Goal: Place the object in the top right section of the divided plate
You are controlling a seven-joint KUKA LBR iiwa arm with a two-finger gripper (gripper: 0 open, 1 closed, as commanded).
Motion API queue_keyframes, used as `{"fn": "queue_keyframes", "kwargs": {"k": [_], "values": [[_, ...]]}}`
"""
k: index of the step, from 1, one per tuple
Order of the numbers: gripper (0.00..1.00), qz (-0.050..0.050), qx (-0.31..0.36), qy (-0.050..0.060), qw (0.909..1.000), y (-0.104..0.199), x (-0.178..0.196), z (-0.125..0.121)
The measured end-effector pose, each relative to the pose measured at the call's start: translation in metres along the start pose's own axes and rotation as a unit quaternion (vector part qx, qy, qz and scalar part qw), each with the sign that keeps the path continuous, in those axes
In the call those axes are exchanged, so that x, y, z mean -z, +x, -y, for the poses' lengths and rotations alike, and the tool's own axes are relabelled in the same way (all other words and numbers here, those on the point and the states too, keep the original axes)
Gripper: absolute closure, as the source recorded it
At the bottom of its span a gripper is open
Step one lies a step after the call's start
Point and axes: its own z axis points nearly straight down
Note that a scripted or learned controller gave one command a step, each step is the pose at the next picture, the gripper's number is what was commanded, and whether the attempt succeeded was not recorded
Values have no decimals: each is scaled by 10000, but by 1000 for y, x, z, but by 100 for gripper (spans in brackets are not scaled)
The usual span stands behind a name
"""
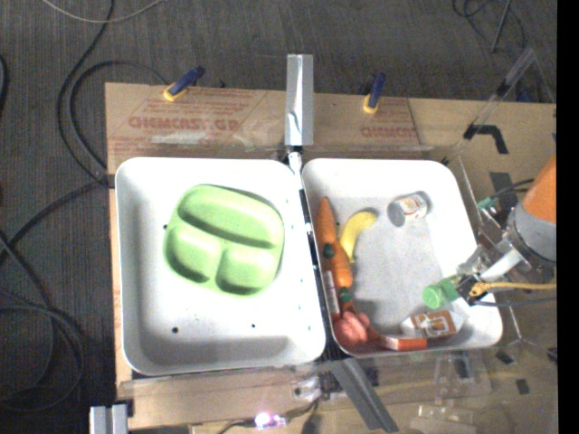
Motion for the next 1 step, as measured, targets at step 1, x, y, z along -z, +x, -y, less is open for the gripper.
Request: {"fn": "queue_keyframes", "kwargs": {"k": [1], "values": [[100, -48, -1431, 10, 9897, 4, -75, 0]]}}
